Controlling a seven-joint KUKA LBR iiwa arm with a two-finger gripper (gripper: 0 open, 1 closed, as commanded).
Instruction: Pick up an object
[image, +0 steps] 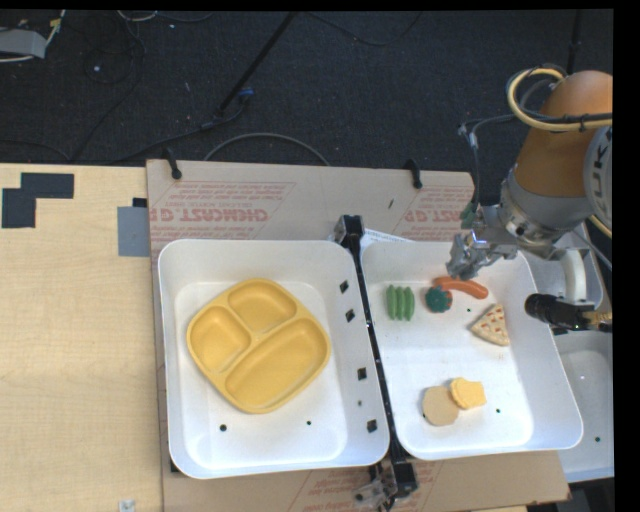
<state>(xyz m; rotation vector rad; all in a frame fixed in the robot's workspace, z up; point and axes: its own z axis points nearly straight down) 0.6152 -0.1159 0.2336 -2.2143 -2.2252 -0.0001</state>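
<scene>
Lying in the right bin, near its back edge, an orange-red hot dog sits just below the gripper. Whether the gripper is clenched or released cannot be told, and nothing can be seen held in it. A dark green round piece touches the hot dog's left end, and a green ridged piece lies just left of that. A pizza slice rests to the right, near the bin's right wall. Toward the front, a tan disc and a yellow piece overlap. The grey arm, orange above the wrist, reaches in from the right. The left bin holds a yellow divided plate. Both bins rest on cardboard, with a wooden table to the left.
</scene>
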